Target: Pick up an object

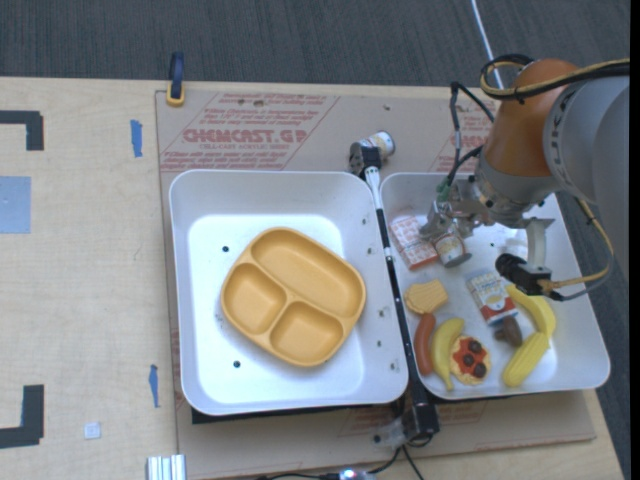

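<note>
Left bin (190, 268) holds a yellow divided plate (291, 295), long axis running upper-left to lower-right. Right bin (590, 353) holds a red-printed packet (412, 241), cracker (427, 296), sausage (425, 342), pizza toy (469, 359), small carton (489, 295) and two bananas (530, 333), lying roughly upright. The gripper (447, 236) sits low beside the packet; its opening and any hold cannot be judged.

A single camera hangs above the pale wooden bench (80, 298), tilted down from the near side, seemingly at middling height, taking in both shallow white plastic bins (190, 268) side by side.
</note>
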Controlling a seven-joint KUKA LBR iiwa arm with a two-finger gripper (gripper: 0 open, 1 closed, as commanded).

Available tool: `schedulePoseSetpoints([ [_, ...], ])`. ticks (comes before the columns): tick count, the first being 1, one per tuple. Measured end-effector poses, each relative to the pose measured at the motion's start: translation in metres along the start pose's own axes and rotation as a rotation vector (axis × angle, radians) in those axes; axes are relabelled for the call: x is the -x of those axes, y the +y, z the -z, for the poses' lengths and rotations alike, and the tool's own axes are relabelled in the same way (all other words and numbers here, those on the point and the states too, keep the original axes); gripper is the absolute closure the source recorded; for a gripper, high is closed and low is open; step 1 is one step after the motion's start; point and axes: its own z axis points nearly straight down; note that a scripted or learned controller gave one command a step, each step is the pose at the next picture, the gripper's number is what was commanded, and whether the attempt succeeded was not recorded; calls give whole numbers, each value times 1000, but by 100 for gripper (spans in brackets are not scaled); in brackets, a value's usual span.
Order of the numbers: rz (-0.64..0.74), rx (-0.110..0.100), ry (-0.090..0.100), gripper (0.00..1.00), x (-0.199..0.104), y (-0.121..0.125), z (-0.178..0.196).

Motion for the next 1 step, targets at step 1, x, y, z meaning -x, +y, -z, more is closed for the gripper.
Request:
schedulePoseSetpoints([
  [1, 3, -14, 4, 100, -86, -17, 82],
])
